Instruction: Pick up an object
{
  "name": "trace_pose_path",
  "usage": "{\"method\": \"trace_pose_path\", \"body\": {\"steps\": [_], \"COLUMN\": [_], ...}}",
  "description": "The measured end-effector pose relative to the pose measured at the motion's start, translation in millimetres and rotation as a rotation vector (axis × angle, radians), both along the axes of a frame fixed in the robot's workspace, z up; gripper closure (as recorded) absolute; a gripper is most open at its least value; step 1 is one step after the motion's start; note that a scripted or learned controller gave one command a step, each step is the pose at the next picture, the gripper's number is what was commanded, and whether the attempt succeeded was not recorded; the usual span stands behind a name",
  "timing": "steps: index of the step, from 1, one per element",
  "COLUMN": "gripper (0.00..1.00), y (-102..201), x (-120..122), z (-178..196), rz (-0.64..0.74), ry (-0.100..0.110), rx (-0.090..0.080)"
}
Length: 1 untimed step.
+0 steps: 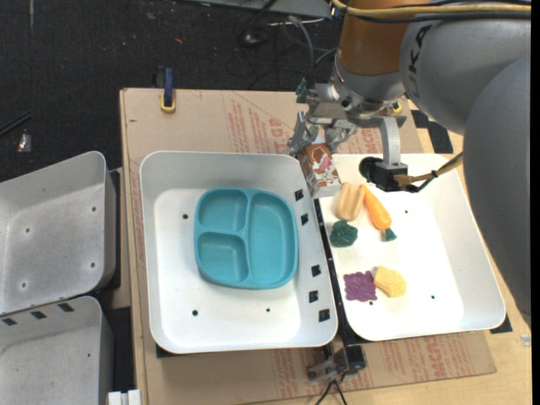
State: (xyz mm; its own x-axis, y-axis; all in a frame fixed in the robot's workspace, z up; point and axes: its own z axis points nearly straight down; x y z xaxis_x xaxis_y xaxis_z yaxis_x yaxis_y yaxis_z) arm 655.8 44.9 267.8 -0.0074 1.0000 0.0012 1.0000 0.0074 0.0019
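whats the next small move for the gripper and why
Probably lift straight up. The gripper appears to have the small carton hanging between its fingers above the inner edge of the right bin, so raising it would clear the bread roll and carrot.

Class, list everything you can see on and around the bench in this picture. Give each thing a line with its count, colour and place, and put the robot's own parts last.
Bins: two, white, side by side on the bench.
Divided plate: one, teal, middle of the left bin.
Carton: one, red-brown and white, by the right bin's top left corner, just under the gripper.
Carrot: one, orange, upper right bin.
Cream piece: one, pale, touching the carrot's left side.
Green piece: one, dark green, below the cream piece.
Purple piece: one, lower right bin.
Yellow piece: one, right of the purple piece.
Clamp: one, blue and yellow, board's top left edge.
Gripper: one, metal, above the carton.
Arm: one, grey with orange band, from the right.
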Motion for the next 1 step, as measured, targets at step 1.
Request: {"method": "trace_pose_path", "body": {"steps": [1], "gripper": [1.0], "y": [48.1], "x": [-8.9], "z": [-12.5], "rz": [0.0], "ry": [0.004], "rx": [0.0]}}
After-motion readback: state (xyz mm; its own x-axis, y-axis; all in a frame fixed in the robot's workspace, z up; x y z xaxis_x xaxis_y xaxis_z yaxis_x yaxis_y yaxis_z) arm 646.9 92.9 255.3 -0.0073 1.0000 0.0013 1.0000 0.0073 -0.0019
